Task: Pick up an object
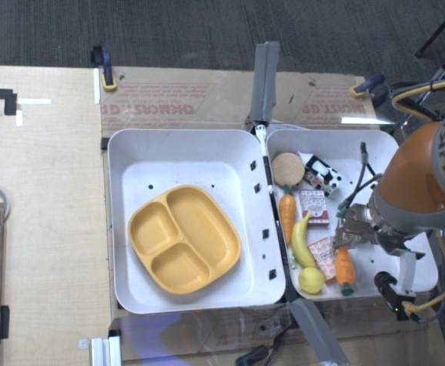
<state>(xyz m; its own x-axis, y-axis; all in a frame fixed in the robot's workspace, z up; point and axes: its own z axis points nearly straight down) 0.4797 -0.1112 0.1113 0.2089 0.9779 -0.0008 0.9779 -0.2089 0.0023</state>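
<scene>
Operator, your arm (424, 178) reaches over the right bin (375, 138), and the gripper (350, 231) sits low among its contents, directly above the small carrot (345, 266). You cannot tell from this view whether the claw is apart or together; the wrist hides the tips. Nothing shows as held.

Taking the small carrot as landmark: a printed card (323, 253) touches its left side, the banana (302, 241) lies further left, and the lemon (311, 280) sits to its lower left. A longer carrot (286, 213) lies beyond the banana.

The approach step appears to be in hand, with no grasp confirmed. The next move likely calls for settling squarely over the small carrot, closing, then lifting straight up without dragging the card.
</scene>
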